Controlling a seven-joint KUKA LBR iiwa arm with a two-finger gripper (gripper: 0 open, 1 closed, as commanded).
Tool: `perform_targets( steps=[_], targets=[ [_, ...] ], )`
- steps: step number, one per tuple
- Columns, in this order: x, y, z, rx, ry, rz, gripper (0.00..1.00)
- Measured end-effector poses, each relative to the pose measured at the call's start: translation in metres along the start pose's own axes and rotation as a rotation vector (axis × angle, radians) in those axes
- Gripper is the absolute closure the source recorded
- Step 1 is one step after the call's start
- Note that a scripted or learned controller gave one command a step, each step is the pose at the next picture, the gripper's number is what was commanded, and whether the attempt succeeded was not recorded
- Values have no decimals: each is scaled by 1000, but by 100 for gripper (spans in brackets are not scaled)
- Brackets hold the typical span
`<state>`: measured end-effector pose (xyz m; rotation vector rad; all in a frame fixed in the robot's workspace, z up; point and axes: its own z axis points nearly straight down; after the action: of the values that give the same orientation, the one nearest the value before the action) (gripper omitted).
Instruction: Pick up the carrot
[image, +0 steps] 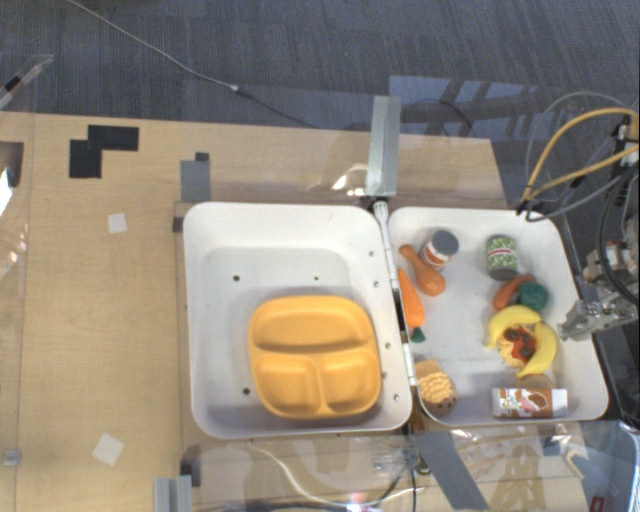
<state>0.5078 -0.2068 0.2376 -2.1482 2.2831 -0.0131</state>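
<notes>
Carrot (410, 297) against right bin's (590, 340) left wall

Looks like a robotics lab, not a home: pale wooden table (90, 330) with black marker squares (100, 148) at ten o'clock, two white bins (200, 300) clamped by metal brackets (384, 140), yellow cables (570, 150) at two o'clock, grey carpet (250, 50) at twelve, toy food.
</notes>
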Motion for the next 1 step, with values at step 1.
perform_targets(
  steps=[1],
  targets=[
    [-3,-22,16,-3,-5,-422,100]
  ],
)
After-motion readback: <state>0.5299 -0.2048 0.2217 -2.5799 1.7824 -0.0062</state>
